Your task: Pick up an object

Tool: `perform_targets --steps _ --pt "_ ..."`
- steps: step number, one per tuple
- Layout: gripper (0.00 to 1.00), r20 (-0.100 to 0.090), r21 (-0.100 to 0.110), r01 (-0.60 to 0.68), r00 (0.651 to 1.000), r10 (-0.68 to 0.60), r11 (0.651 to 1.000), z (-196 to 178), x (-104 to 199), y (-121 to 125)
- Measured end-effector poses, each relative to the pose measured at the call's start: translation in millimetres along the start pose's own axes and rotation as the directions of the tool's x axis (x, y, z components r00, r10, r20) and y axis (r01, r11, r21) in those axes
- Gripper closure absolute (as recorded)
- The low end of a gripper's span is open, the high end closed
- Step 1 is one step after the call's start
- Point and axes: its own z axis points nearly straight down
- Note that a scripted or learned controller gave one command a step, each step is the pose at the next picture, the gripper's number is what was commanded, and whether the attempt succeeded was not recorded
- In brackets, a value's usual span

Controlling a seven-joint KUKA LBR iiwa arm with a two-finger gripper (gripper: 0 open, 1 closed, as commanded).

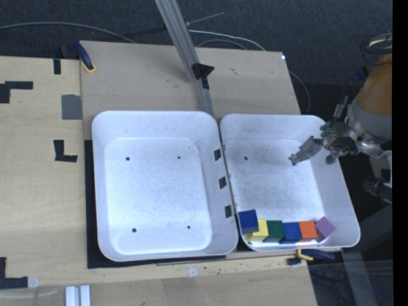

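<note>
A grey robot arm with an orange band is seen reaching in from the right, its tool point(310, 149) poised above the upper right part of the right bin point(331, 171). Nothing is seen between the tool's tips, and whether they are apart or together cannot be told from this angle.

The objects to be picked are lined up along the near wall of the right bin: a blue block point(248, 220) set slightly behind a yellow block point(259, 233), then a green block point(275, 229), a second blue block point(292, 231), an orange block point(307, 229) and a purple block point(325, 226) tilted against the corner. The blocks are packed touching one another in a row, well apart from the tool. The left bin point(102, 171) is shown beside it on the desk point(127, 75), the two rims touching.

The task is judged to be at an early stage: no block is gripped or lifted, and none is disturbed from the row. What is left appears to be nearly everything: the tool is to be brought across the bin toward the near wall, lowered over one block, closed on it and raised. The tight packing against the wall is likely to make a clean grip difficult.
</note>
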Motion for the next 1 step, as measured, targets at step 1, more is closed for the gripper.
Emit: perform_targets --steps 1 --pt "0.0 -0.002 -0.003 0.006 1.0 -0.006 1.0 -40.2 64.7 -20.1"
